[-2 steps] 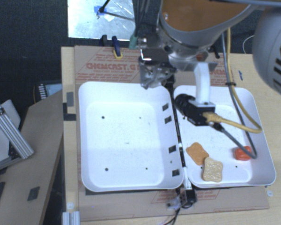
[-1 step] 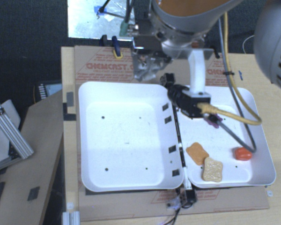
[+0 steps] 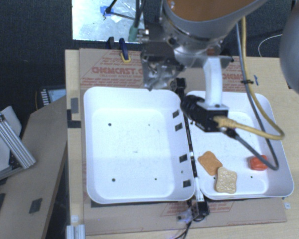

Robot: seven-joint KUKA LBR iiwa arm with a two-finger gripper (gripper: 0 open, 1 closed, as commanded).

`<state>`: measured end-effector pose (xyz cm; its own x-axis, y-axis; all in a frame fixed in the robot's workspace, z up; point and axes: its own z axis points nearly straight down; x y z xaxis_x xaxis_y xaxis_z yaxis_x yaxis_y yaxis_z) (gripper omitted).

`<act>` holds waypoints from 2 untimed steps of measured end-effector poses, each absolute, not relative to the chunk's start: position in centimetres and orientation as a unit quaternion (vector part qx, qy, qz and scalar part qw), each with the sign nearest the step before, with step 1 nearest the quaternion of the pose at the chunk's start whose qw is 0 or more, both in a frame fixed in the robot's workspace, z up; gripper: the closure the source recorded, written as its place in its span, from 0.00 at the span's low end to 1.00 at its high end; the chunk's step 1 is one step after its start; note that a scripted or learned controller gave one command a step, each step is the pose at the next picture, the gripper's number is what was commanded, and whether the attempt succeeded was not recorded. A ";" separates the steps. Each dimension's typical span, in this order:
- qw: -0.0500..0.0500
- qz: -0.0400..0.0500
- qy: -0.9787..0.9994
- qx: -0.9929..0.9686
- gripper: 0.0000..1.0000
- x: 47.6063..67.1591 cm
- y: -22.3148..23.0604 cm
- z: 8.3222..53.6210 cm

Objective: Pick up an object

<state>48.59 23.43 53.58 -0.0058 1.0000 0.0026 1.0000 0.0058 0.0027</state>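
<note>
Three small objects lie in the right bin [image 3: 279,183]. An orange flat piece [image 3: 210,162] sits near the bin's left wall. Touching it on the lower right is a tan, toast-like piece [image 3: 226,180]. A red object [image 3: 258,163] rests near the right wall, partly behind a cable. My gripper [image 3: 159,77] hangs high over the back edge of the left bin [image 3: 134,148], near the divide between the bins and well away from all three objects. Nothing shows in it.
A black box [image 3: 205,115] with yellow and grey cables [image 3: 254,128] hangs from the arm over the right bin's back left. Both bins rest on cardboard [image 3: 109,68]. A metal rail [image 3: 10,138] stands at the far left, off the bench.
</note>
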 end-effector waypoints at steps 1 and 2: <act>0.000 0.001 0.709 0.705 0.00 48.6 23.4 53.5; 0.000 0.003 0.710 0.704 1.00 48.7 23.5 54.7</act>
<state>48.66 23.46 54.66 -0.0083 1.0000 0.0037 1.0000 0.0083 0.0044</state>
